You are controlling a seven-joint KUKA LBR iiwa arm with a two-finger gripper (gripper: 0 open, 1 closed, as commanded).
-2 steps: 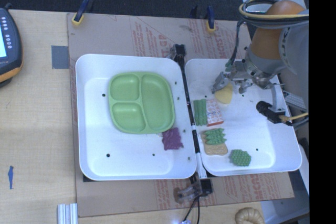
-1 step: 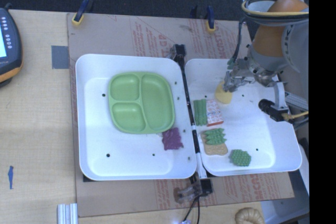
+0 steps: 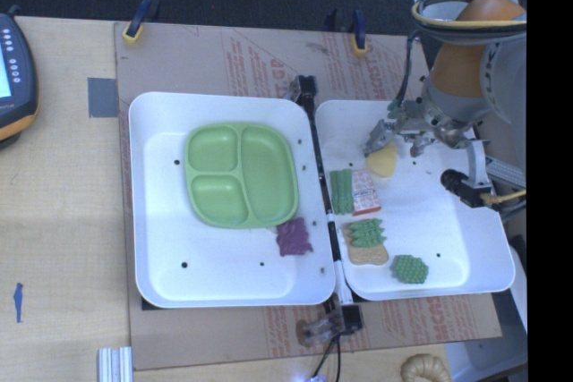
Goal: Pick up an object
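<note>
My gripper (image 3: 395,139) hangs over the far part of the right bin (image 3: 474,277), its fingers spread open. A pale yellow lump (image 3: 383,162) lies on the bin floor just in front of the left fingertip (image 3: 375,139), and nothing sits between the fingers. Along the right bin's left side lie a green ridged strip (image 3: 341,191) and a white and red packet (image 3: 363,191). Nearer the front are a green leafy piece on a tan biscuit (image 3: 366,242) and a green knobbly ball (image 3: 409,268).
The left bin (image 3: 152,277) holds a green divided plate (image 3: 242,174) and a purple lump (image 3: 293,237) by its right wall. A black clamp rail (image 3: 319,165) runs between the bins. A handheld controller (image 3: 13,72) lies at the far left of the bench.
</note>
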